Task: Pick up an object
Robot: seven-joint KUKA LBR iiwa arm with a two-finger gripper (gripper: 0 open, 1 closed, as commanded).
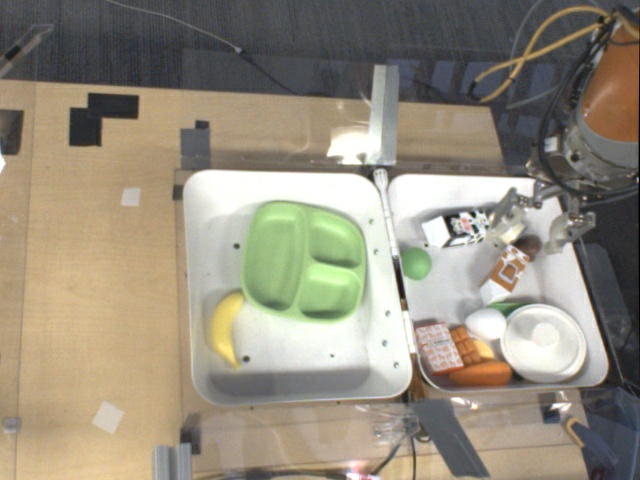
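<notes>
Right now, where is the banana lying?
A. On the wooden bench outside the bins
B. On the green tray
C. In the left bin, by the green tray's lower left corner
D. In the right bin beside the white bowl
C: the banana lies on the left bin floor beside the tray.

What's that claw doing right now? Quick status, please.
Claw open, hovering over right bin, holding nothing. Small bottle just below it, not gripped. Black-and-white box and green ball close by.

Two white bins (pixel 200 268) side by side on a wooden bench (pixel 90 268)
</notes>
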